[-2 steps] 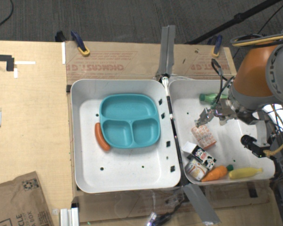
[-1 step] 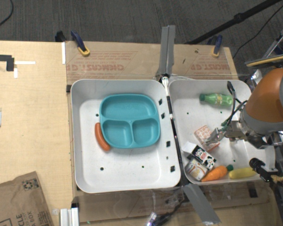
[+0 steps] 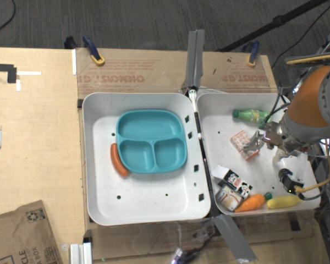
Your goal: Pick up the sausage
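The sausage [image 3: 119, 160] is a short orange-red link lying on the floor of the left bin [image 3: 99, 202], pressed against the left edge of the teal three-compartment plate [image 3: 152, 141]. My gripper [image 3: 257, 141] is over in the right bin [image 3: 209, 125], low above its middle, right beside a small red-and-white packet [image 3: 241, 142]. The grey arm with its orange band [image 3: 313, 100] comes in from the right. Nothing is seen held between the fingers. The sausage lies far to the left of the gripper, across the wall between the bins.
The right bin also holds a green bottle [image 3: 251, 114] at the back, and a cow-patterned carton [image 3: 235, 180], a can [image 3: 227, 197], a carrot [image 3: 251, 202] and a yellow item [image 3: 284, 202] along the front. Cables hang off the wrist at the right.
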Controlling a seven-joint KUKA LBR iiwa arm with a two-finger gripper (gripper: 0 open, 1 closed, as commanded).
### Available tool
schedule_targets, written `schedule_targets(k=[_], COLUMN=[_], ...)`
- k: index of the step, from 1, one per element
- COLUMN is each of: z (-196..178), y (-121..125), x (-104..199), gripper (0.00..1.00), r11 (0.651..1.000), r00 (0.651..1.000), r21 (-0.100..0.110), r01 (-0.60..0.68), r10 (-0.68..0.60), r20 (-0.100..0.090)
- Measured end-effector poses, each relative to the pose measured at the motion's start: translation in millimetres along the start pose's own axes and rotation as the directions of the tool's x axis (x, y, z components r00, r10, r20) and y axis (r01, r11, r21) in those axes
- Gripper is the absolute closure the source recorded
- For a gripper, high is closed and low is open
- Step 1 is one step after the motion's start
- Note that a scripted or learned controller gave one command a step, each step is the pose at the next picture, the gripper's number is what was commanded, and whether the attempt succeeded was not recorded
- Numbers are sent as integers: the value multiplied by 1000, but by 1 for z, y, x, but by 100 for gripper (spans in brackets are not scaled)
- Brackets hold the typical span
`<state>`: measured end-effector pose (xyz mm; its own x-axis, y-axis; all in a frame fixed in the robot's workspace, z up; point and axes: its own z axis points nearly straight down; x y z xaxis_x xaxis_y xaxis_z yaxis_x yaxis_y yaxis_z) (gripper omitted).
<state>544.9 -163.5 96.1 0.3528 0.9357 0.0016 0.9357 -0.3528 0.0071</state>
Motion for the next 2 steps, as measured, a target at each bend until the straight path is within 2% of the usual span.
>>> schedule_targets(k=[1,2], z=[0,-44], y=[0,71], x=[0,13], gripper=[0,0], r11=[1000,995], r00=[1000,995], r21=[0,7], r01=[0,-103], r10=[0,103], r20=[0,4])
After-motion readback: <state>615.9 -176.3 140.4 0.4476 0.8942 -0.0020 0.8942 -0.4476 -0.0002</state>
